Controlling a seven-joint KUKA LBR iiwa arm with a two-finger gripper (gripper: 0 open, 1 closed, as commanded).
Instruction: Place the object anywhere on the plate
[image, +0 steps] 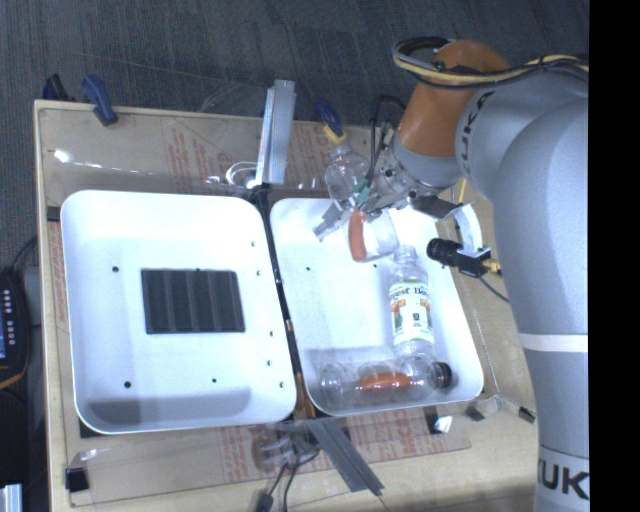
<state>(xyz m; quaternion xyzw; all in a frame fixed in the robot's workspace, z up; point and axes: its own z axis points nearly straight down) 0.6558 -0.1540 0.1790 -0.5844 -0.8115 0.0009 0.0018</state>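
The grey arm (540, 250) reaches in from the right of the frame, its orange band (440, 105) near the top, and bends down so the claw (352, 205) hangs over the upper edge of the right bin (300, 300). Between its fingers it grips a clear bottle (345, 185) (seemingly lifted off the bin floor). Two more bottles lie in that bin: one with a white label (410, 305) lengthwise at right, one (385, 378) along the lower edge; a dark ridged plate (192, 300) sits in the left bin (100, 240).

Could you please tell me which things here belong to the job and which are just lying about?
Job in hand:
tool
clear, orange-marked object just below it
dark ribbed plate in the left bin

Lying about:
labelled bottle
bottle on its side along the right bin near wall
blue clamp
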